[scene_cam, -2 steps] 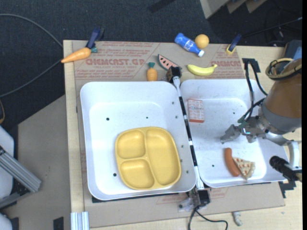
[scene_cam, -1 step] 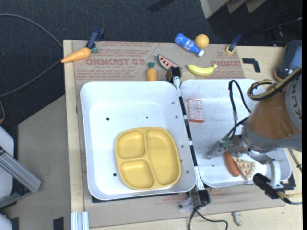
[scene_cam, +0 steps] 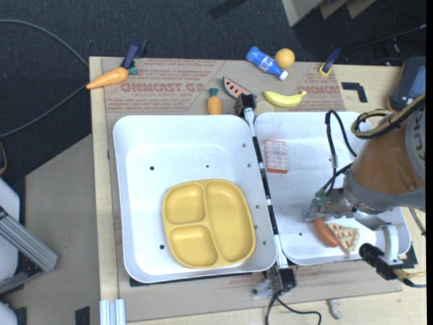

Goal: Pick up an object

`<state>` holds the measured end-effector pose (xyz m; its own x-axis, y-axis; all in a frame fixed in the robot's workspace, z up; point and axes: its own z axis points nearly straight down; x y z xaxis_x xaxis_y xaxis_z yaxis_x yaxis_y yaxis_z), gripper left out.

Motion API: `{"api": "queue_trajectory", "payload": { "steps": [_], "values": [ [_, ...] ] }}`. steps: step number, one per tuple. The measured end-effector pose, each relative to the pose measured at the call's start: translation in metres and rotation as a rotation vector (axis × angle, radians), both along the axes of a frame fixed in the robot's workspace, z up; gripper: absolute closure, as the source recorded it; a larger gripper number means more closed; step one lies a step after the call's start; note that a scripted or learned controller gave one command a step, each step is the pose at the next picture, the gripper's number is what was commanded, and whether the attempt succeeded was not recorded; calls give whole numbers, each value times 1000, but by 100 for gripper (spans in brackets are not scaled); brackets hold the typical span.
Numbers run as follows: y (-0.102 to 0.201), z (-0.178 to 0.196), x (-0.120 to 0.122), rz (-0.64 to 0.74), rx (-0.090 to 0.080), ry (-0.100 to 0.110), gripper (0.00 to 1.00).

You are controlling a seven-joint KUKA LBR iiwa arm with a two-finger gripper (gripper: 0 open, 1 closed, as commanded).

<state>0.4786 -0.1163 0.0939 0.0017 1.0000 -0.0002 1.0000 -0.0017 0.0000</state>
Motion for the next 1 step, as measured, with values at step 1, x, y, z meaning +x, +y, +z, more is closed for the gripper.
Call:
{"api": "queue_trajectory", "payload": {
  "steps": [1],
  "values": [
    [75,91,55,3,1,-2,100]
  ]
}}
